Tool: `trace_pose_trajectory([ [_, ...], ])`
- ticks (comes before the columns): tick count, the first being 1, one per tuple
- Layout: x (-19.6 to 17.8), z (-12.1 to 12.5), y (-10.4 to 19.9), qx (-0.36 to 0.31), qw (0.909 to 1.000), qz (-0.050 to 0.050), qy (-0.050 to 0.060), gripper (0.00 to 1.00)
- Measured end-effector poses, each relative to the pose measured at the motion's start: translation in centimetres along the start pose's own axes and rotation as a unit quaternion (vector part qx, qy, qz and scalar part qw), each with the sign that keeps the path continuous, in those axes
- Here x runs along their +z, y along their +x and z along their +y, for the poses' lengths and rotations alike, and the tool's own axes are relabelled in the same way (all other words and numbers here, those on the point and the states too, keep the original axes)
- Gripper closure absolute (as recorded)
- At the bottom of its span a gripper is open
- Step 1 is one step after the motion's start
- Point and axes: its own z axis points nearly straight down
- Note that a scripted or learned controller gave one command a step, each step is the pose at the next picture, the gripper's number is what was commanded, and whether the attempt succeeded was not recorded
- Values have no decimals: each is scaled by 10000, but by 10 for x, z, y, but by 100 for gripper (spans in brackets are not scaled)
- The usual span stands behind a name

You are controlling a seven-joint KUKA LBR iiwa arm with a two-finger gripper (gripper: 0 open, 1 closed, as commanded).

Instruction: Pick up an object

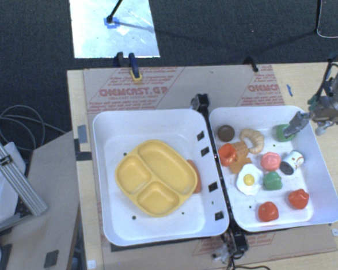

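Observation:
The right bin holds several toy foods: a brown round piece, a tan curled pastry, a red-orange pepper, a fried egg, a pink piece, a green piece, a small black-and-white cup and two red pieces. Another green piece lies near the bin's far right corner. My gripper hangs over that corner, open, with nothing between its fingers. Its left finger reaches just to the right of this green piece.
The left bin holds a yellow divided tray, with an orange thing poking out from under its right edge. A black divider runs between the bins. Cardboard lies under both.

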Motion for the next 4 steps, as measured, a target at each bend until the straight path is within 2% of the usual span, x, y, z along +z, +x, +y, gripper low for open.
trace_pose_trajectory([
  [1, 140, 7, -22, 10, 10000, -26, -37, 0],
  [2, 168, 105, -20, -19, 10000, 7, 6, 0],
  [3, 157, 104, -21, -17, 10000, -11, -30, 100],
  [4, 106, 62, 82, -45, 10000, 21, -11, 100],
])
